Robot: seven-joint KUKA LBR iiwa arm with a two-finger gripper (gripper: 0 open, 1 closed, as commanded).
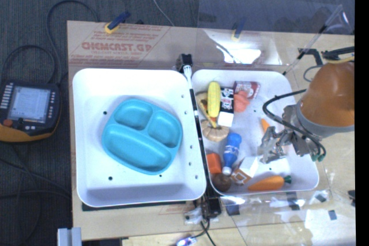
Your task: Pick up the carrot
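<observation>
- Writing: red print on the cardboard sheet [118,46] under the bins, at 12 o'clock of the left bin [86,141]; reads roughly "CHEMCAST GP", blurred, not certain. Red-and-white packet [247,89] at the right bin's far edge carries print too small to read. Blue bottle [232,150] has a white label, illegible.
- Carrot [266,184]: lies flat on the floor of the right bin [294,84], at the 5 o'clock corner, near the front wall. Long axis runs close to 3–9 o'clock, slightly tilted; green stub end points toward 3 o'clock, orange tip toward 9 o'clock.
- Gripper [272,150]: hangs over the right bin at 12 o'clock of the carrot, apart from it. Carrot is not between the fingers; how far apart they stand cannot be told from the metal clutter.
- Small orange piece [264,124] just at 11 o'clock of the gripper.
- Yellow corn cob [213,98], long axis 12–6 o'clock, far-left of right bin.
- Blue divided tray [141,135] sits in the left bin.
- Handheld pendant [26,109] with lit screen on the floor at 9 o'clock.
</observation>
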